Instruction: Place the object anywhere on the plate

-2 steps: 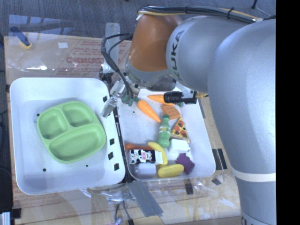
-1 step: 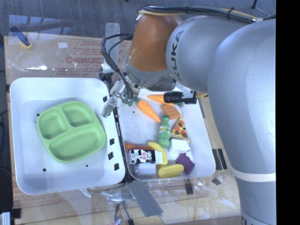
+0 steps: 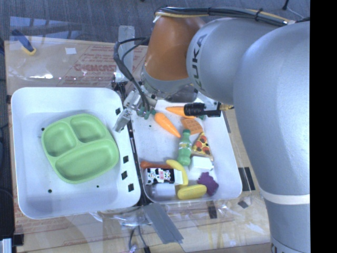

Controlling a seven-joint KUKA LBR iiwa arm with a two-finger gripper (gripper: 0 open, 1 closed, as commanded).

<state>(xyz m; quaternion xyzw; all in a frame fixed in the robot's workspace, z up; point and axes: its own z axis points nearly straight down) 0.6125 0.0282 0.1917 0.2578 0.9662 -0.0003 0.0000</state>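
While pincer point(image 3: 128, 116) hangs at the bin divider, grip unreadable, carrot point(image 3: 167, 124) lies diagonally, tip lower-right; plate point(image 3: 80, 147) in left bin.

Green three-compartment plastic plate point(image 3: 80, 147) sits in the left white bin point(image 3: 31, 194). Gripper point(image 3: 128, 115) hangs over the divider, with an orange toy carrot point(image 3: 167, 124) at its 3 o'clock.
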